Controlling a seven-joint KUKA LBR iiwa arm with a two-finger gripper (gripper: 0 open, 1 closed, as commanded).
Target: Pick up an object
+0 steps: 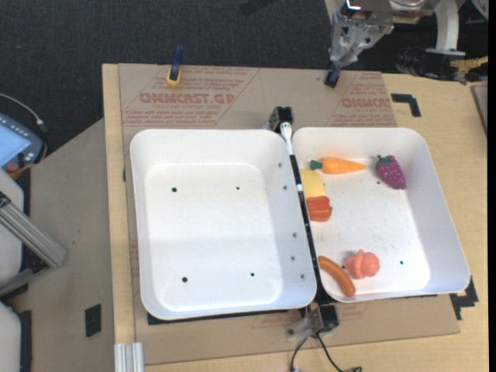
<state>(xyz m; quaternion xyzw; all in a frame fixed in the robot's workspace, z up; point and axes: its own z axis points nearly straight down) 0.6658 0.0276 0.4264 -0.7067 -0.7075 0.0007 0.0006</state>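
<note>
Tool [343,55] hangs at 12 o'clock beyond right bin [434,208]; fingers' state unclear, nothing held. Carrot [341,165] lies at bin's 11 o'clock, grapes [391,172] at 1. Carrot looks light, stiff, slick plastic; grip across thick middle.

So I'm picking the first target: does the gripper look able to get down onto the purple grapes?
Probably yes. The grapes lie apart from the carrot in the right bin, uncovered, and the gripper hangs above the bench behind that bin.
</note>
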